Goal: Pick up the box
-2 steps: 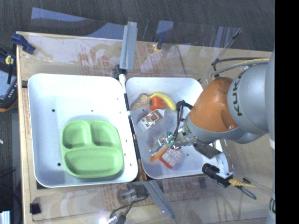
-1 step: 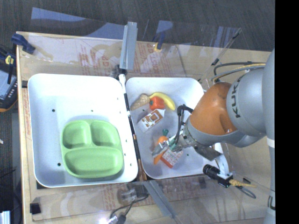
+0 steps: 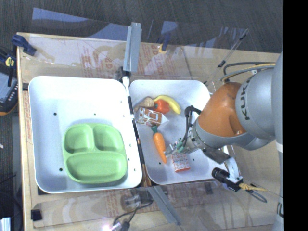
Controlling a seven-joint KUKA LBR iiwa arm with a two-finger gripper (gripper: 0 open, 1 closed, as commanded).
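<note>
Box-shaped things number two in the right bin point(image 3: 204, 88), so I have to choose. A brown box point(image 3: 149, 115) lies near the bin's left wall, pressed against a banana point(image 3: 169, 103), a red vegetable point(image 3: 161, 106) and a pale brown lump point(image 3: 148, 101) that I cannot identify. A white-and-orange box point(image 3: 181, 163) lies flat near the front wall, with a carrot point(image 3: 160, 147) just beside it on the left.

My gripper point(image 3: 179, 147) hangs low over the floor of this bin. It sits right at the far edge of the white-and-orange box, between that box and the carrot. I judge this box to be my target because it lies apart from the clutter and offers a free side. The brown one is hemmed in by produce that would get in the way of a clean grab. Whether my gripper is open or closed I cannot tell, since my wrist and its cabling cover it from above. Nothing visibly sits in it, so I count the box as not yet picked.

My orange band point(image 3: 221, 117) leans in from the right and covers much of the bin's right half. The left bin point(image 3: 43, 90) bears a green divided plate point(image 3: 95, 153), well apart from my work.

The risk I see is the carrot. It is close enough that a slightly offset descent could nudge it, or catch it along with the box.
</note>
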